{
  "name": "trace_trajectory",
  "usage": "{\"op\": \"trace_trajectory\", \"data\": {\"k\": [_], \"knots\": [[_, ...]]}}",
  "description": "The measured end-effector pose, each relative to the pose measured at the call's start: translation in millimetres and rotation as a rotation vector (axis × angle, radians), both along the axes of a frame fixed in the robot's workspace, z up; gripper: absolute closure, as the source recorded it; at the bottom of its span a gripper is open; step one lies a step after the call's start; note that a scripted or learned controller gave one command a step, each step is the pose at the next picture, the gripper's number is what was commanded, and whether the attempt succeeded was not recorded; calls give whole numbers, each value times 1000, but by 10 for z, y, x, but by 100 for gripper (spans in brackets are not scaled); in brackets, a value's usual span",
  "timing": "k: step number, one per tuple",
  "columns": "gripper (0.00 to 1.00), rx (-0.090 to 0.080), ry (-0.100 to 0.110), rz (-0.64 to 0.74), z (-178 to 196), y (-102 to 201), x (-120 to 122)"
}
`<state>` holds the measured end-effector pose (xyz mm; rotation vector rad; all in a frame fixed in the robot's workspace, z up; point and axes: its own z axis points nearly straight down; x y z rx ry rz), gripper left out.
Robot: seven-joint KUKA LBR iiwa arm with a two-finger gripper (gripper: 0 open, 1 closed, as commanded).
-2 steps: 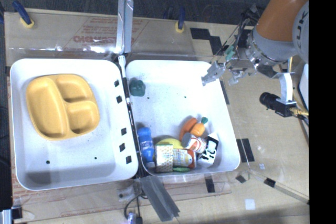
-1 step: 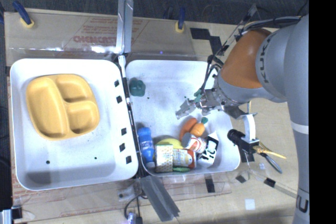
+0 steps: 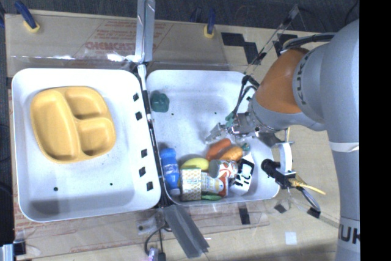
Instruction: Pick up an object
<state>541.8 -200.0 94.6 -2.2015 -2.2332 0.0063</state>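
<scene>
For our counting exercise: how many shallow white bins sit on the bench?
2: the left bin holds a yellow tray; the right bin holds assorted items.

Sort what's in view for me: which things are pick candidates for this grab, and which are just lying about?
Job in hand:
gripper, over the right bin
orange carrot-shaped item, nearest it
yellow item
blue bottle
teal object

Lying about:
yellow divided tray in the left bin
blue clamps on the bench edge
</scene>
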Motion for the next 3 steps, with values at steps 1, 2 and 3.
{"op": "trace_trajectory", "data": {"k": [1, 2, 3], "knots": [[0, 1, -5, 201, -61, 182, -266], [100, 0, -3, 204, 4, 170, -262], [100, 0, -7, 364, 1751, 1031, -643]]}}
